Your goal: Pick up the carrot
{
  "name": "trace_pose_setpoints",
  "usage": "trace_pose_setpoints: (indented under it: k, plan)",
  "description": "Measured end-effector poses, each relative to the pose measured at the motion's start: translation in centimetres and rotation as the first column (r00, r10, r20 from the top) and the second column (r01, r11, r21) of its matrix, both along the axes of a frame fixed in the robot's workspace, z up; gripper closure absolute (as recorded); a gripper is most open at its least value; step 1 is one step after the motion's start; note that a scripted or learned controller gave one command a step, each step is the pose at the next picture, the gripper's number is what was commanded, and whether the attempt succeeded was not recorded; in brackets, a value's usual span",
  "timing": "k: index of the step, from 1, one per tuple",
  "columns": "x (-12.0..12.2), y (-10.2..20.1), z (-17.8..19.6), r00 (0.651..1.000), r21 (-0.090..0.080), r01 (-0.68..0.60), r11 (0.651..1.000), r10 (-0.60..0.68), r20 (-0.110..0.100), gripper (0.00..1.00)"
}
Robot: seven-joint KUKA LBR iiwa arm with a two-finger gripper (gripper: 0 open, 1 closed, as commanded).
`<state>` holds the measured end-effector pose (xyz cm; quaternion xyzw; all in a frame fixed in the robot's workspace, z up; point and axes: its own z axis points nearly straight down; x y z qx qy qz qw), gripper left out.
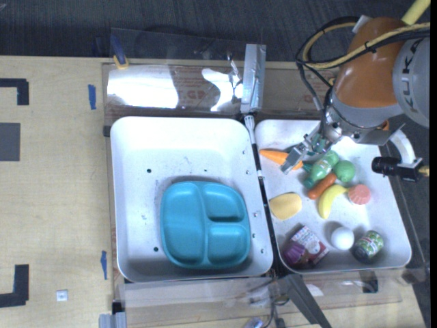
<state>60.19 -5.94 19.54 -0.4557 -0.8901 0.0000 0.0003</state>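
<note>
The carrot (274, 156) is a small orange cone lying on its side at the back left of the right bin (399, 231), close to the wall between the bins. My gripper (298, 156) hangs low just right of the carrot's thick end, over a cluster of toy food. Whether it touches the carrot is unclear from this slant. The arm's orange band and grey wrist rise behind it to the upper right.
Beside the gripper lie green vegetables (325, 167), an orange piece (320, 187), a banana (331, 199), a red fruit (360, 195), a yellow lemon-like piece (285, 205), a white egg (341, 238), a purple packet (304, 245) and a dark can (369, 245). A blue divided plate (205, 225) sits in the left bin (136, 149).
</note>
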Motion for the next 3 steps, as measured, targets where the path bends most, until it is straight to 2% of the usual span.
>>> trace_pose_setpoints:
  k: [1,2,3]
  plan:
    - [3.7,-5.1,-9.1,1.000,-0.002,0.016,1.000,-0.016,0.023,0.00]
    - [3.7,-5.0,-8.2,1.000,-0.002,0.016,1.000,-0.016,0.023,1.00]
    - [5.1,1.8,-1.0,0.881,0.000,0.474,0.881,-0.474,0.001,1.00]
